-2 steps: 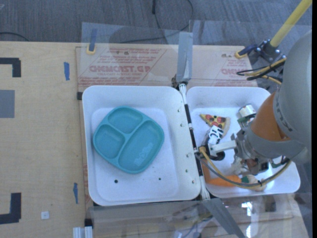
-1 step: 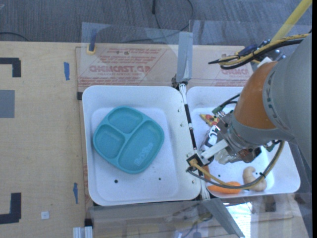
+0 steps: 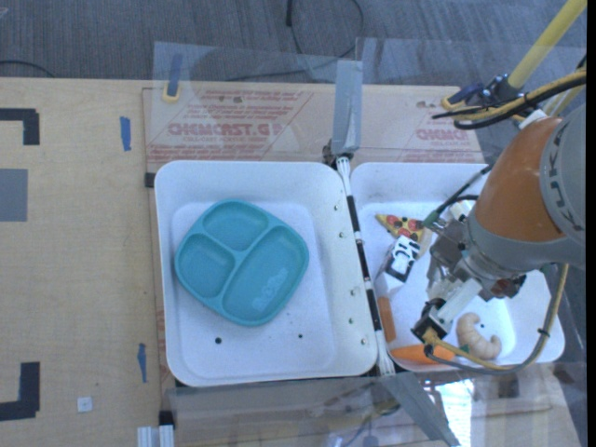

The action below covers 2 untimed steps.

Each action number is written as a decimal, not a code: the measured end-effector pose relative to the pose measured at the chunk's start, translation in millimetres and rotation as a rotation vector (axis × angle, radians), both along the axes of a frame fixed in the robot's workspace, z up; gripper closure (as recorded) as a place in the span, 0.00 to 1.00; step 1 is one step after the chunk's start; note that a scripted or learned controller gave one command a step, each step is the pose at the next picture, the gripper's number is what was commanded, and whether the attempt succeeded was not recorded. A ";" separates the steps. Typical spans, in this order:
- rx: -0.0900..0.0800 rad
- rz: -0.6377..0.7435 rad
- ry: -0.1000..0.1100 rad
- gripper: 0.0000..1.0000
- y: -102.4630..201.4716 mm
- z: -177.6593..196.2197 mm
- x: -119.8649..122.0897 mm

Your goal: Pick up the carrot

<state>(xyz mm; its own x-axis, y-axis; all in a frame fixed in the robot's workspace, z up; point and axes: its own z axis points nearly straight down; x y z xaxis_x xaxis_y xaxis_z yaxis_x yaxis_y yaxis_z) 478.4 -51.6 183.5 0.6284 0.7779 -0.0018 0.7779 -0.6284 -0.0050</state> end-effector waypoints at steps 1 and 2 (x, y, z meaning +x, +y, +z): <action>0.002 -0.156 -0.015 1.00 -52.8 -93.0 18.2; -0.002 -0.320 -0.022 1.00 -45.6 -92.6 6.1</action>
<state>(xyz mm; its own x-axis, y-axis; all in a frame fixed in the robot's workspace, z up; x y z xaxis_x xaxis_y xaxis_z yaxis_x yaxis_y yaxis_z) 484.4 -97.2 90.9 0.8408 0.5411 0.0131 0.5410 -0.8409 0.0113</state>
